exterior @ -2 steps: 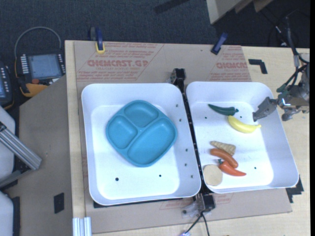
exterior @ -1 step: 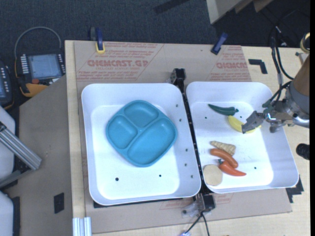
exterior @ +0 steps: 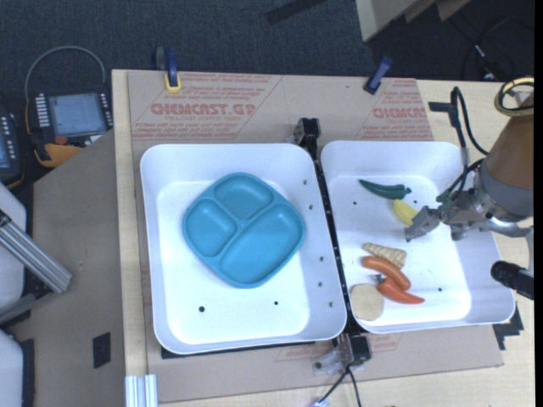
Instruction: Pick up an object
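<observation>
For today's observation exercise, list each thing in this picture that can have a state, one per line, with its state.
Blue plate: right side up in the left bin, compartments bare.
Green pepper: lying flat in the right bin.
Yellow piece: lying by the gripper, not held.
Hot dog: lying flat.
Red pepper: lying flat.
Tan disc: flat in the bin's near corner.
Gripper: low over the right bin, holding nothing visible.

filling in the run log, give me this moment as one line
arm: over right bin | tool: low, beside yellow piece | held: nothing seen | left bin: blue plate | right bin: green pepper, sausage, red pepper
</observation>
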Robot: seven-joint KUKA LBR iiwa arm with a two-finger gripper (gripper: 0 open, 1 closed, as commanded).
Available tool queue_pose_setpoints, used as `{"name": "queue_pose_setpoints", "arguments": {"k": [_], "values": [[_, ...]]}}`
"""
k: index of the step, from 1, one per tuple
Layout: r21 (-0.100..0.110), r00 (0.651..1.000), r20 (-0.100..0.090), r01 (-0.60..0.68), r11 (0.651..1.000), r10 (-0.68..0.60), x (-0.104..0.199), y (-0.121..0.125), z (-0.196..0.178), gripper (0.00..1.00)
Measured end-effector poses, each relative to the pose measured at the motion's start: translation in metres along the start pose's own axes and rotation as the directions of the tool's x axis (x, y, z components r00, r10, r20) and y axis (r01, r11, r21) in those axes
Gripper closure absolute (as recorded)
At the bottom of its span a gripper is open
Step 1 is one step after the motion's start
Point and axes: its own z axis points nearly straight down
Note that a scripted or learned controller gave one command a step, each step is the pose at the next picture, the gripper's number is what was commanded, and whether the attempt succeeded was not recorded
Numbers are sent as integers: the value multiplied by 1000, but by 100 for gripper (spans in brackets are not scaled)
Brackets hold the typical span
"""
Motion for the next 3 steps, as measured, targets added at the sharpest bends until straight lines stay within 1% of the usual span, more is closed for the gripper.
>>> {"name": "queue_pose_setpoints", "arguments": {"k": [1,2,3], "values": [[-8,1000,1,-3,1000,3,-3,1,60,0],[-11,1000,4,-1,1000,1,-4,2,48,100],[-9,1000,3,1,1000,-1,-1,6,-14,100]]}}
